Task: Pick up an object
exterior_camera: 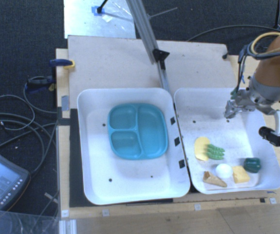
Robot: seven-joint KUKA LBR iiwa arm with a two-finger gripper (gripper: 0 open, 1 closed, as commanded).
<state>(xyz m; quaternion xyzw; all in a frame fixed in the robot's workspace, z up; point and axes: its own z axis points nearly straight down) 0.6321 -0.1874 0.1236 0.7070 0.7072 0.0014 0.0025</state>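
Toys (223, 165) clustered; end effector (230, 112) fingers indistinct.

A blue divided plate (138, 131) lies in the left bin (93, 179)

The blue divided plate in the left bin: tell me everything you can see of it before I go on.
The blue divided plate is a rounded square of teal-blue, plastic by its look, with a raised rim and three compartments: two smaller ones on its left half and one long one down its right. It lies flat and upright on the floor of the left bin, roughly in the middle, turned slightly from the bin's walls. Nothing lies in it or touches it. The gripper hangs over the right bin, well away from it.
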